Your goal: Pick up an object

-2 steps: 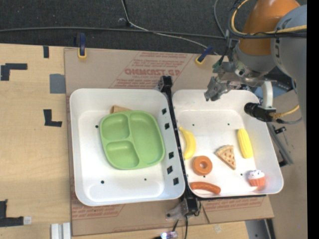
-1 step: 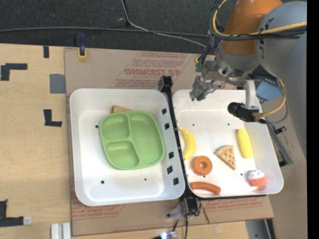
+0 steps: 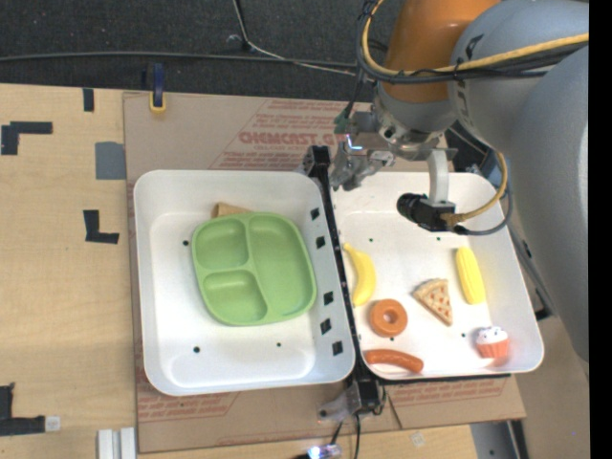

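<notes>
A: Gripper (image 3: 356,165) sits at the top edge of the right bin (image 3: 524,290), close to the divider. Fingers hidden under the wrist hardware; can't tell whether it is released or clenched. Nothing visibly between them.

B: Nearest candidate?

A: Banana (image 3: 360,273), just beside the divider, below the gripper. Yellow, curved, long axis running roughly top to bottom. My read: come straight down over its middle and close across the narrow width, not along the length. Risk: the bin wall is close on its left, so a finger may clip it.

B: Other options?

A: Donut (image 3: 388,317) just beside the banana's lower end, orange ring. Pizza slice (image 3: 435,301) and corn cob (image 3: 469,274) further right, well apart from each other. Sausage (image 3: 393,360) by the bottom rim, cupcake (image 3: 492,343) in the lower right corner.

B: Left bin (image 3: 163,285)?

A: Green divided plate (image 3: 253,267), flat and wide; poor pick. Something tan peeks from behind its top edge, unidentifiable.
</notes>
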You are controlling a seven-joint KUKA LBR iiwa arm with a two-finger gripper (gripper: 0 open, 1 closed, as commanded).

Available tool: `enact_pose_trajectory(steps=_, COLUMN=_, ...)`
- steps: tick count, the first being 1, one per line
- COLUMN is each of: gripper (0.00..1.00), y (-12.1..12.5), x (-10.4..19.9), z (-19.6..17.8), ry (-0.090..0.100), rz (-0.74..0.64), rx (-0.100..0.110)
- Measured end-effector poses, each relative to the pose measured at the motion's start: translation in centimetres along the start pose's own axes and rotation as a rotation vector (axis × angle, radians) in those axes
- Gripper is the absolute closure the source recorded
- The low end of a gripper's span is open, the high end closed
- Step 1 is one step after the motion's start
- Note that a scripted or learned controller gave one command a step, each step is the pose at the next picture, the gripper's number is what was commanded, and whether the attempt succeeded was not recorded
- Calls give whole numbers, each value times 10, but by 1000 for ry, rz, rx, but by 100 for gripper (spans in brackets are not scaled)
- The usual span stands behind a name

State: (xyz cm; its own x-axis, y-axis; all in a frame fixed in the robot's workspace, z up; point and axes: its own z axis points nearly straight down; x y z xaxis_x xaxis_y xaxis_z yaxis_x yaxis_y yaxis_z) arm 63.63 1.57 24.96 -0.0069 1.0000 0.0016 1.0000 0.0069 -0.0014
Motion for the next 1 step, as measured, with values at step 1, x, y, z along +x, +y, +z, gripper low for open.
enact_pose_trajectory(steps=1, gripper=100, y=-11, x=60, z=9, ry=-1, rz=0, rx=2)
